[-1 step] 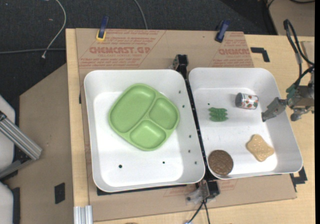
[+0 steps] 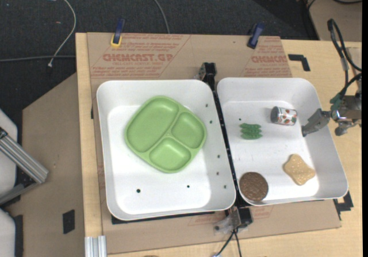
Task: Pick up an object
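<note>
Round brown cookie-like disc (image 2: 253,186) sits nearest camera, at front edge of right white bin (image 2: 325,184). Tan bumpy biscuit-shaped piece (image 2: 299,169) just right of it. Small green ridged leafy toy (image 2: 250,130) mid-bin. Short white can with red print (image 2: 283,115) lies on side near back right. Grey two-finger gripper (image 2: 315,122) hangs over right rim, just beside can; open or closed: cannot tell. Left white bin (image 2: 121,192) holds light green three-compartment plastic plate (image 2: 165,133).
</note>
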Tool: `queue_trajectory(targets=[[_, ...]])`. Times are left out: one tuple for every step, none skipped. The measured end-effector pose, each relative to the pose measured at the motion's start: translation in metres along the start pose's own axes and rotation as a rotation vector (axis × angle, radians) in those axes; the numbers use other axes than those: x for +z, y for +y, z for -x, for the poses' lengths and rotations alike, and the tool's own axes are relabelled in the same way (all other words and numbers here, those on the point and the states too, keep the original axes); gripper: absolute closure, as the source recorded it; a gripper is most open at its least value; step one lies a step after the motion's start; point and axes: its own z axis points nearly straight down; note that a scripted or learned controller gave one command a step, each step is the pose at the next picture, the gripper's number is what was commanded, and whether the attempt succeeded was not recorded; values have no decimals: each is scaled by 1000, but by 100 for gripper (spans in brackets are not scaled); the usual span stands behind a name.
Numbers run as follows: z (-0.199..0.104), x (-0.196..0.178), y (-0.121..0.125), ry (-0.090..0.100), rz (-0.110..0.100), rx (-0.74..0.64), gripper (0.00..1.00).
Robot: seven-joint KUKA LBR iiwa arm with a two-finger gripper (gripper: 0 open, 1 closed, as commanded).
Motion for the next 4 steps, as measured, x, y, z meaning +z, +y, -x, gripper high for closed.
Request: queue_trajectory(targets=[[3,62,-5,3,-7,1,0],[7,108,4,1,0,1,0],[11,170,3,3,-5,1,0],[11,156,4,1,1,1,100]])
